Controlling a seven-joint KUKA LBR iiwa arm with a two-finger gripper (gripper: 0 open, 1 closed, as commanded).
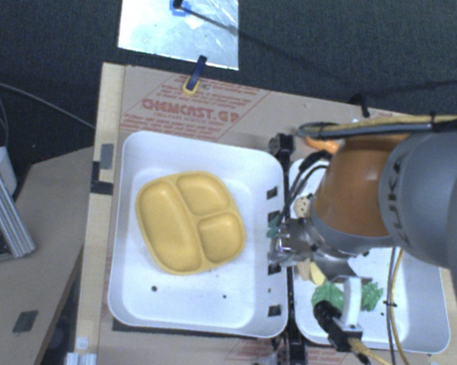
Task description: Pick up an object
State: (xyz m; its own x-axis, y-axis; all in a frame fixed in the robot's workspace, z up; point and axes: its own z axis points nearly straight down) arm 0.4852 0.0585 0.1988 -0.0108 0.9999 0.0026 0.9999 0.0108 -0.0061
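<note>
Observation: The green object (pixel 329 296), leafy in look, is lying in the right bin (pixel 430 333), toward that bin's left side. It is sitting just beside the gripper (pixel 296 253), on the side nearer the camera and a little to the right in the camera view. Part of it is showing again further right, past robot hardware that is crossing in front of it. A pale yellow piece (pixel 314 272) is lying between the gripper and the green object, close to both; whether it is touching either cannot be told.

Gripper state: it cannot be told whether the gripper is released or clenched, as the wrist is covering it from above. Nothing is showing as grasped.

Arm pose: The arm (pixel 439 197) is reaching in from the right and bending downward over the right bin, with its orange band (pixel 361 191) turned toward the camera. The gripper is hanging low at the divide between the two bins.

Left bin (pixel 127 289): a yellow divided tray (pixel 190 221) is lying flat near its middle, well apart from the gripper.
</note>
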